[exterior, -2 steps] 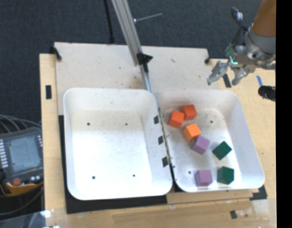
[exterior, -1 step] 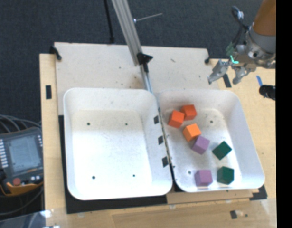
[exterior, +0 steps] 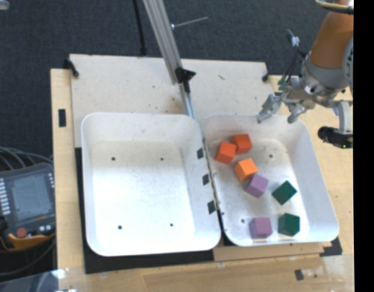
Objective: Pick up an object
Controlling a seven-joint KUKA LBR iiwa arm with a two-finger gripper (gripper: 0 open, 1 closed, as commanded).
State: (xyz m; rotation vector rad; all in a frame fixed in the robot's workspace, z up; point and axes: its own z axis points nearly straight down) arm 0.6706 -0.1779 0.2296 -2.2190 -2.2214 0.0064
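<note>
Dark carpet all around, with a pale wooden tabletop [exterior: 62, 163] carrying two shallow white bins side by side. Left bin [exterior: 89, 181] just speckled white plastic with a few small dark holes. Right bin [exterior: 314, 163] holding seven little cubes: three orange ones, two of them [exterior: 225, 152] [exterior: 242, 143] touching near the bin's upper left, the third [exterior: 245, 168] a bit lower and right up against a purple cube [exterior: 256, 185]. Green cube [exterior: 284, 192] just right of that purple one, slightly apart. Down by the near wall, another purple cube [exterior: 260, 227] and another green one [exterior: 289, 224] close together. Grey arm with the orange band [exterior: 329, 38] reaching in from the upper right, end effector [exterior: 281, 113] hovering over the far right corner of the right bin, fingers spread apart with nothing between them, well away from any cube. Slanted metal pole [exterior: 162, 32] coming down from the top to where the bins meet. Off to the left, a handheld control pad [exterior: 25, 202] with a grey screen and some cables beside it.
</note>
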